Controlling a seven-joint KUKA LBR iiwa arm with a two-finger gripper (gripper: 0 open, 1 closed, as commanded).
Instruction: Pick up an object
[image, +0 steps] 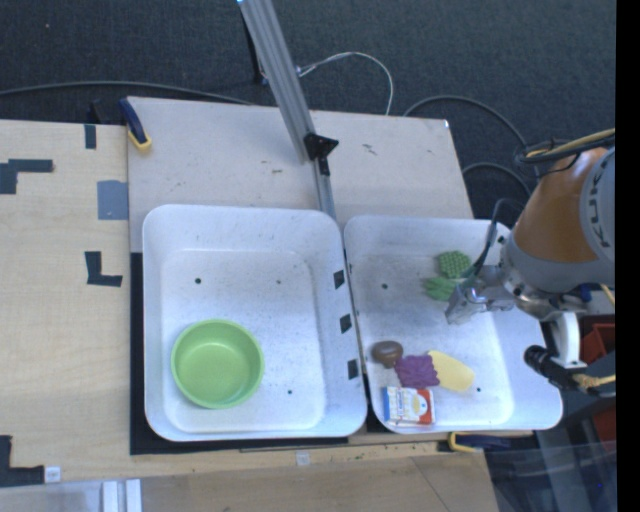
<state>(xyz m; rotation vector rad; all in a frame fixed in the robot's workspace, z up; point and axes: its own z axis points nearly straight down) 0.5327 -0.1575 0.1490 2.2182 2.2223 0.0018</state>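
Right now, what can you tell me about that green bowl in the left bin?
The green bowl is round, lime green and looks like smooth plastic. It sits upright, mouth up, with nothing visible inside, in the near-left corner of the left bin. It rests on the bin's speckled white floor and touches nothing else.

My end effector (462, 303) looks like dull grey metal. The two bins (250, 225) below me are smooth white plastic, finely speckled dark. The green bowl (216, 363) has a soft plastic sheen. The table (60, 240) looks like pale matt wood.
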